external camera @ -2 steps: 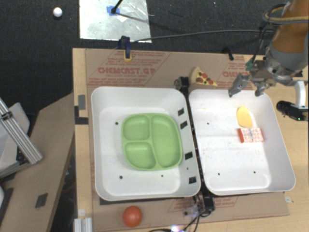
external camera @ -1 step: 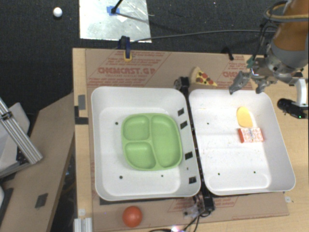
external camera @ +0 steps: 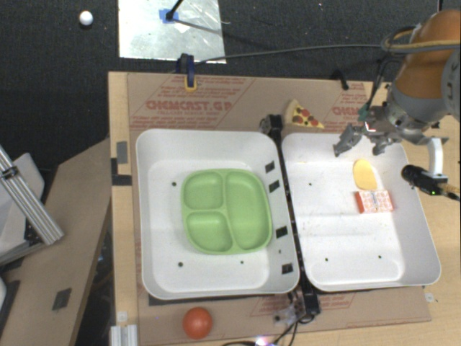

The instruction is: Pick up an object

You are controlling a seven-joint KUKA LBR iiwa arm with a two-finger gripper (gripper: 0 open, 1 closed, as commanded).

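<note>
Grey tool (external camera: 366, 140) hangs fingers spread above right bin (external camera: 403, 265).

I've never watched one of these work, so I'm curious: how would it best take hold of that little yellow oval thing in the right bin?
Probably from straight above, closing across the narrow width of the yellow oval piece. It lies flat with its long axis running up and down the view, and the pink box sits just below it, so the sides are freer.

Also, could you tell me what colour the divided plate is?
Light green; the divided plate shows in the camera view.
</note>
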